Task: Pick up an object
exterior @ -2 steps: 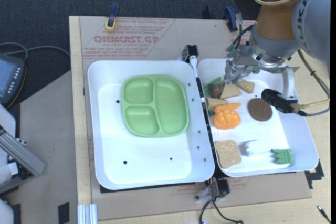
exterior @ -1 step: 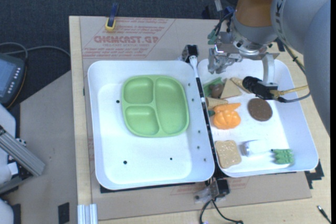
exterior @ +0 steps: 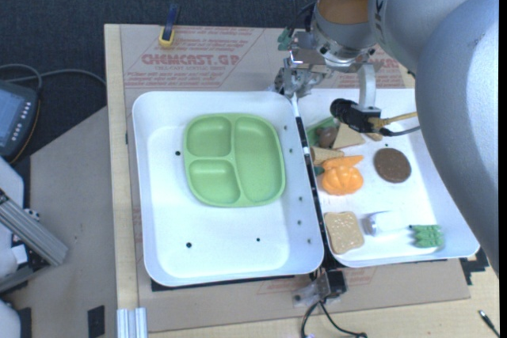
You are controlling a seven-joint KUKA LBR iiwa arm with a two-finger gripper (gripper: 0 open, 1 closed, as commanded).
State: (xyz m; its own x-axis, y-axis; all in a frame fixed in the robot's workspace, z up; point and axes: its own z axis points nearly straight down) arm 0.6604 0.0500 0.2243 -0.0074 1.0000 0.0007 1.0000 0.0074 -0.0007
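Observation:
My gripper (exterior: 290, 83) hangs over the far end of the divider between the two bins, at the back left corner of the right bin (exterior: 444, 245). Nothing shows beneath it. In the right bin lie an orange toy vegetable (exterior: 341, 176), a brown round cookie (exterior: 392, 165), a tan bread square (exterior: 344, 231), a small green piece (exterior: 426, 236), a whitish item (exterior: 375, 224) and a tan wedge (exterior: 328, 138) beside a green leaf (exterior: 321, 127). The orange vegetable lies well nearer the front than the gripper.
A green divided plate (exterior: 234, 159) lies in the left bin (exterior: 158, 194). The grey arm covers the right bin's back right part. A yellow and blue clip (exterior: 168, 28) sits on the cardboard behind the bins.

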